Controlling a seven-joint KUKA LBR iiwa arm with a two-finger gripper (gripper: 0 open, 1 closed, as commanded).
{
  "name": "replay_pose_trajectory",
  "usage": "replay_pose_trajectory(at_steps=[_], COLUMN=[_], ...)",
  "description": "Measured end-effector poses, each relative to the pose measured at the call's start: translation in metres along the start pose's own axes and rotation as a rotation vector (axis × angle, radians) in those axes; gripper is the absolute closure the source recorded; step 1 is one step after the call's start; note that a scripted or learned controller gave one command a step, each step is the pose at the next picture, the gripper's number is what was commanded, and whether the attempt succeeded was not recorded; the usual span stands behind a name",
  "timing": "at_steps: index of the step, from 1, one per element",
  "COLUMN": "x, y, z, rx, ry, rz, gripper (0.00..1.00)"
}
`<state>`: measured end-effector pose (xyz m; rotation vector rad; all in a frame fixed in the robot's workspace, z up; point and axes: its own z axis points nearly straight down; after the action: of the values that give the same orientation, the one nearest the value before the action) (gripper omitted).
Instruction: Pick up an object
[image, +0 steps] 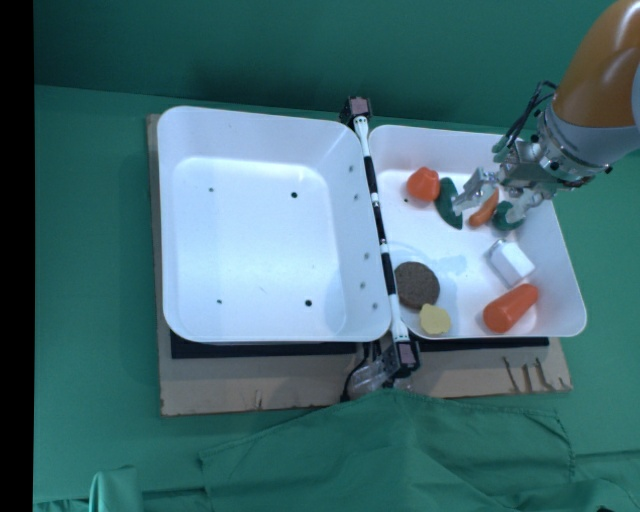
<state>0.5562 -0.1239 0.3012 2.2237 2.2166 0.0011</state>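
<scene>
1. You had a brown disc (416, 284) and a yellow piece (434, 319) lying at the right bin's (560, 255) left side.
2. Your gripper (484, 197) hung spread, gripping nothing, over a small orange piece (485, 209).
3. It looked light, stiff and slippery; you should have pinched its narrow middle.

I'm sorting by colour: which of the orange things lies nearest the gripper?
The small orange piece right under the gripper, not the round one or the big front one.

Green cloth (90, 250) over the bench, brown cardboard sheet (250, 385) beneath, rumpled green fabric (400, 450) in front.
</scene>
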Motion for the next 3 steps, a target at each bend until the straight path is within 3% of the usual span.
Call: replay_pose_trajectory(at_steps=[1,2,3], x=[-0.017,-0.016,-0.033], y=[0.020,0.025,0.102], z=[0.102,0.117,0.119], rx=[0.009,-0.006,0.014], ry=[0.001,-0.003,-0.001], rz=[0.002,0.001,-0.007], gripper=[0.00,0.00,0.00])
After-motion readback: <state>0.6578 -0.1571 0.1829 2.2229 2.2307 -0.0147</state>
